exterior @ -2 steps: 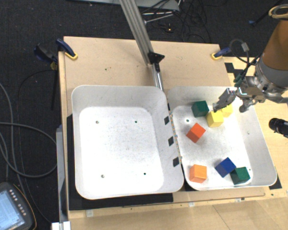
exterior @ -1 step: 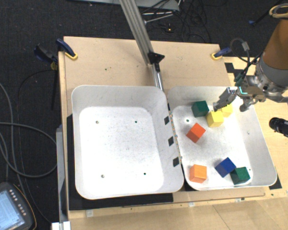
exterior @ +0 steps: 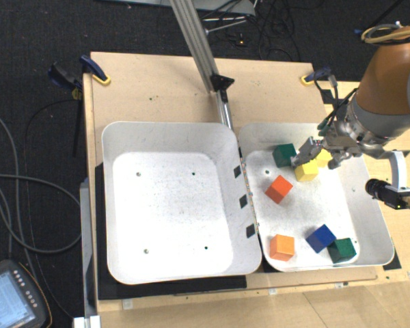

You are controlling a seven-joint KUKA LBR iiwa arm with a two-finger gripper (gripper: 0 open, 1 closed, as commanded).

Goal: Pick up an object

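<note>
White, shallow and speckled, 2 bins are seen side by side on a pale wooden worktop. The left bin is shown nearer the middle of the view, and the right bin is set against it, their rims touching.

6 cubes are seen in the right bin. A yellow cube lies in its upper half, with the upper green cube just beside it on the left. The upper orange cube is found a little below these, apart from both and tilted. Near the bin's front edge, the lower orange cube is placed alone, while the blue cube and the lower green cube are seen touching each other.

The arm is brought in from the right, orange above and grey at the wrist. The jaws are held apart, directly over the yellow cube, with 1 finger at its upper left and the other off to its right. The cube is not clamped between them; whether it is touched cannot be told.

A metal bar is slanted down from the top toward the gap between the bins. 2 clamps are fixed at the worktop's far corners, the left clamp and the right clamp. A screen is seen at the lower left on the dark floor.
</note>
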